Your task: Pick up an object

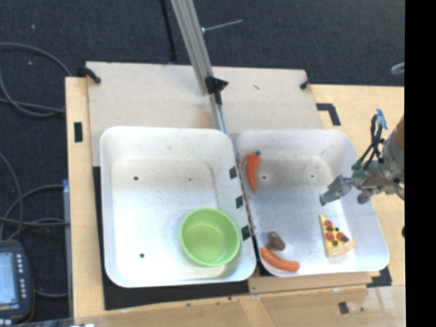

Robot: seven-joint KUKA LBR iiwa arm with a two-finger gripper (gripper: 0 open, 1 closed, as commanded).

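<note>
1. White plastic makes up both bins on the tabletop [286, 305]. We take the right bin [293, 148] as the working one, since the arm reaches over its right rim.
2. We see the pincer [332, 193] as a grey tip over the right part of that bin, pointing left and slightly toward the near side. Whether its fingers are apart or together we cannot tell; the tip is too small and blurred.
3. Nothing shows between the fingers, so we judge that no object is held yet.
4. The closest candidate is the pizza slice toy [336, 237], lying flat on the bin floor just near-side of the pincer and a touch to its right. Its long axis runs roughly far to near, with the crust end at the near side.
5. So the move we expect turns on a short shift toward the near side and then a descent, with the fingers set across the slice's narrow width.
6. Other options lie farther left: a brown lump [275, 240] and an orange sausage [280, 260] in the near left corner, the sausage lying along the near rim, and a carrot [253, 171] standing lengthwise against the left wall.
7. The left bin [136, 148] holds a green bowl [210, 236], well apart from the pincer and across the divide.
8. One risk we judge: the slice is thin and flat, so the fingers may slide over it.
</note>
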